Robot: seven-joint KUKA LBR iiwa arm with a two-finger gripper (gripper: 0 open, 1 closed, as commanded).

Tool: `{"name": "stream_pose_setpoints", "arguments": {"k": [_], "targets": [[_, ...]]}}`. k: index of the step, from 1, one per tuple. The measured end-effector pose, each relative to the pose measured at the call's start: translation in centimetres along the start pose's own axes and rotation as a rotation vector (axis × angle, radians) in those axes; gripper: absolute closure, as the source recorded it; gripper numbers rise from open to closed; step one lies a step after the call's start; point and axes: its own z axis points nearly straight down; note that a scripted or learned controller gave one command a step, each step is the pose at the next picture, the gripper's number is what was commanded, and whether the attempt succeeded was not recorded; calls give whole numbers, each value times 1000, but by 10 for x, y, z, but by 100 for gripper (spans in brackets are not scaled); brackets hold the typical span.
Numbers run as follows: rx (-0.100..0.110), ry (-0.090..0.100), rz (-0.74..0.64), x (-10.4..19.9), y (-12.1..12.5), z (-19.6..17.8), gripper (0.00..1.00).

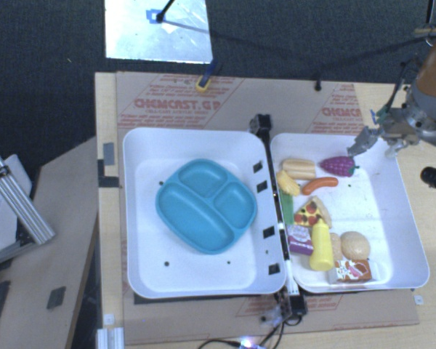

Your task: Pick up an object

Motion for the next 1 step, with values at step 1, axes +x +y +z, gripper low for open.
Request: {"name": "stream_pose_setpoints", "arguments": {"k": [1], "targets": [[-13, -3, -3, 1, 3, -8, 0]]}}
